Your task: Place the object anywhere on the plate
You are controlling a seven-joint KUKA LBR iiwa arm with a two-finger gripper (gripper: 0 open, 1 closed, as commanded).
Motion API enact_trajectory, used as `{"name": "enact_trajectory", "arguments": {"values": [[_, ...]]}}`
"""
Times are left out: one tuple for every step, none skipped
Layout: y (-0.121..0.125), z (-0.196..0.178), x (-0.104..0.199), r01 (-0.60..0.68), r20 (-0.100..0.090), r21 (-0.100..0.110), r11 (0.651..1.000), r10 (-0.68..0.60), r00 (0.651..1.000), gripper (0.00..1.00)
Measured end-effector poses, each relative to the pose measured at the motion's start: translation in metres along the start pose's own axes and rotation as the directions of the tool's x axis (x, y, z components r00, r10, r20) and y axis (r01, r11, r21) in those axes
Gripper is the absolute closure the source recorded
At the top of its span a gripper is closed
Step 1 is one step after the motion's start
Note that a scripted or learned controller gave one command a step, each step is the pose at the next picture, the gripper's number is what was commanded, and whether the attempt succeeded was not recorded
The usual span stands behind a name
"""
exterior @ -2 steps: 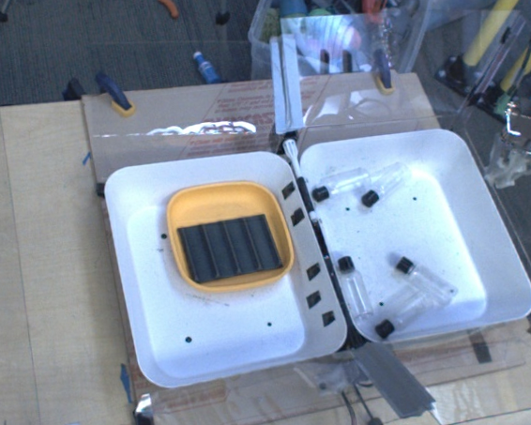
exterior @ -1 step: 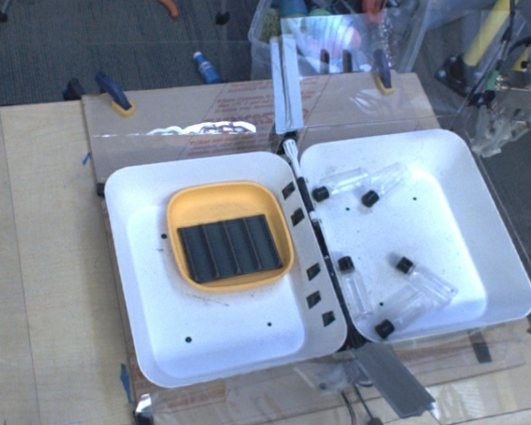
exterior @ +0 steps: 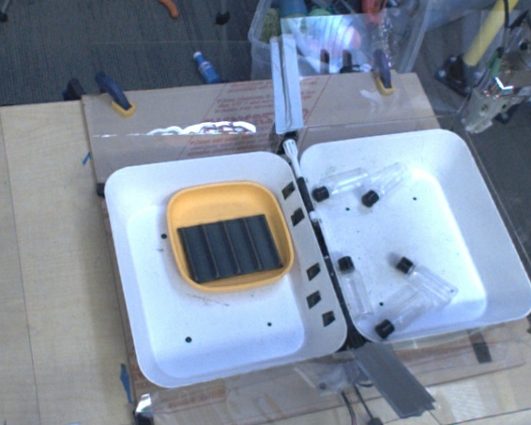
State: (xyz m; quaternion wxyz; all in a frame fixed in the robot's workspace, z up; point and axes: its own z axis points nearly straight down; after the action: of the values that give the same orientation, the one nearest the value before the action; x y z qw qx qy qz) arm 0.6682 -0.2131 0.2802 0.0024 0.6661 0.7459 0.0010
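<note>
The wooden desk (exterior: 37,278) is carrying two shallow white bins side by side, and they are touching along their inner edges. The left bin (exterior: 157,350) is holding a yellow plate (exterior: 182,206) with rounded corners, which is sitting toward the bin's far half. A black ribbed block (exterior: 230,248) is lying flat on the plate and covering most of its floor. The right bin (exterior: 475,232) is holding the task's objects: five clear vials with black caps, all lying on their sides and none on the plate. Two vials (exterior: 352,184) are lying near the far left corner, just beside each other. A third vial (exterior: 354,287) is resting along the left wall. The last two vials (exterior: 428,282) are lying close together near the front of the bin. Beyond the bins, a clear tub (exterior: 348,9) of mixed clutter is standing. How the end effector is standing, I cannot tell.
</note>
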Motion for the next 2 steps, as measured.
{"name": "enact_trajectory", "arguments": {"values": [[-0.001, -0.098, -0.009, 0.179, 0.001, -0.001, 0.984, -0.179, 0.984, 1.00], [0.000, -0.148, -0.009, 0.441, 0.003, -0.003, 0.897, -0.441, 0.897, 1.00]]}}
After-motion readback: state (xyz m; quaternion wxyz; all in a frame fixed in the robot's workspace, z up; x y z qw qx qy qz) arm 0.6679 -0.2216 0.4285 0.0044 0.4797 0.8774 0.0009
